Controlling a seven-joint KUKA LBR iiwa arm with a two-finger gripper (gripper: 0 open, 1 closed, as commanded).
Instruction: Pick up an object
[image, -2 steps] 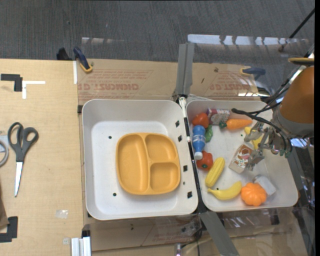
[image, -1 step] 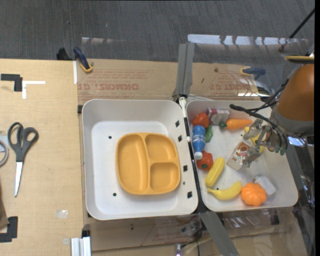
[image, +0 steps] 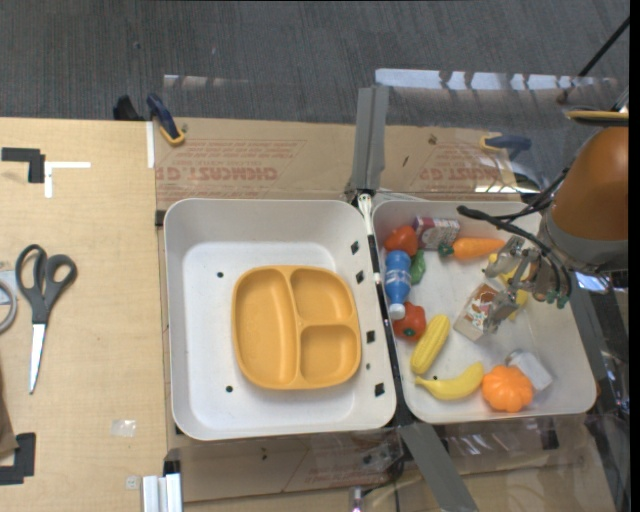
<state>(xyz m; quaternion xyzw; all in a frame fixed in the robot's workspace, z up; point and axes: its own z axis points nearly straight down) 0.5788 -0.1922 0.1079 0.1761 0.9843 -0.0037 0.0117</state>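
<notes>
My gripper (image: 512, 277) hangs low over the right bin (image: 572, 400), near its right wall. Just below and left of it lies a small clear packet with red and white print (image: 479, 311); I cannot tell whether they touch. Around it lie an orange carrot (image: 478, 247), a blue bottle (image: 398, 276), a red pepper (image: 402, 238), a red toy fruit (image: 410, 322), a corn cob (image: 430, 343), a banana (image: 450, 384), an orange pumpkin (image: 507, 389) and a pale block (image: 530, 368).
The left bin (image: 190, 300) holds a yellow divided plate (image: 297, 327). Scissors (image: 40, 295) lie on the wooden bench at far left. A blue clamp (image: 165, 118) sits at the cardboard's back edge. The arm's orange band (image: 600, 185) looms over the right bin's back right corner.
</notes>
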